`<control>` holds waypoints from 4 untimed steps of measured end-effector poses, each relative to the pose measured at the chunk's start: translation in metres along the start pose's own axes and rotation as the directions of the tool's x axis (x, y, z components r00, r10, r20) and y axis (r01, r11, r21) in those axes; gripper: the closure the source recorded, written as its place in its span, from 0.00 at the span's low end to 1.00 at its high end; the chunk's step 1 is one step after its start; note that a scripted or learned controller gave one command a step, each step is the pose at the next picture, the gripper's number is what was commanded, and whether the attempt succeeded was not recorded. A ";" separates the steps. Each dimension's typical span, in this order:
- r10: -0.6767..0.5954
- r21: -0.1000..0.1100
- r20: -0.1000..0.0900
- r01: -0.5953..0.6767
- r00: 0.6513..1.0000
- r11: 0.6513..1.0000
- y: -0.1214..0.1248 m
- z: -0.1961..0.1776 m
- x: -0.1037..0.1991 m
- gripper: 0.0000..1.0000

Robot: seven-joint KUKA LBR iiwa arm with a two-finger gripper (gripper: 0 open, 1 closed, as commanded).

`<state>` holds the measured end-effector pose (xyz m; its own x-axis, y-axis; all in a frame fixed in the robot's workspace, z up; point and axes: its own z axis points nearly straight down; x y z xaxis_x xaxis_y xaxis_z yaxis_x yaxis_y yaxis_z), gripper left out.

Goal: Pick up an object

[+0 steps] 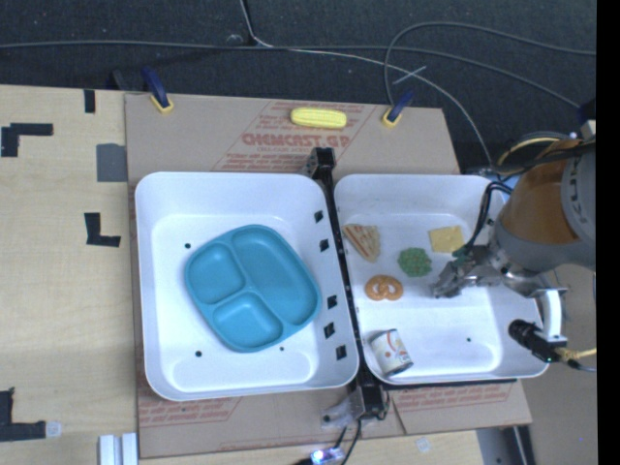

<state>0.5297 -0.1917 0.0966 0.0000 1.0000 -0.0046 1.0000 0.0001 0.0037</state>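
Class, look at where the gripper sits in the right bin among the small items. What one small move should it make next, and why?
Probably a short shift toward the green item, then a descent onto it. The gripper sits low in the right bin, just beside that piece, with nothing visibly between its fingers. The pretzel and the yellow piece lie a little farther off.

A robotics laboratory test bench: a flat brown cardboard sheet (281, 139) printed with red lettering is lying on a pale wooden benchtop (58, 260), held at its far edge by two blue-and-yellow spring clamps (155, 92). Black tape markers (95, 229) are sticking to the benchtop's left side. Thin black cables (291, 48) are trailing over dark carpet (116, 17) beyond the far edge.
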 end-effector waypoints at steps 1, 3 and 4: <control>-0.002 0.001 -0.004 0.002 1.000 1.000 -0.002 -0.060 0.006 1.00; -0.001 0.002 -0.004 0.001 1.000 1.000 0.004 -0.131 0.005 1.00; -0.006 0.003 -0.005 0.006 1.000 1.000 0.032 -0.133 0.051 1.00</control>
<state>0.5612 -0.1401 0.2291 -0.0063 1.0000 0.0009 1.0000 0.0063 0.0004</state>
